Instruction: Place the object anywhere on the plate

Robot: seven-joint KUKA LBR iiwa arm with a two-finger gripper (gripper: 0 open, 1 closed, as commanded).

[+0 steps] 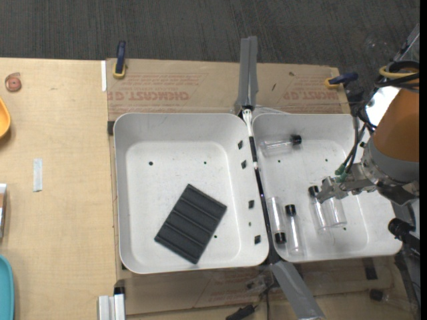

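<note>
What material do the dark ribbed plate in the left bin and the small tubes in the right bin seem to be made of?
Plate: probably matte black plastic or rubber; grooved, no shine. Tubes: clear plastic or glass with black caps; the white bin shows through them.

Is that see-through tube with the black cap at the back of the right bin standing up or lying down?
Lying down. The clear black-capped tube rests on its side on the right white bin's floor, cap pointing right.

A dark ribbed rectangular plate [191,223] lies flat, skewed, in the left bin [133,133]; clear vials [291,229] lie in the right bin [373,245].
</note>
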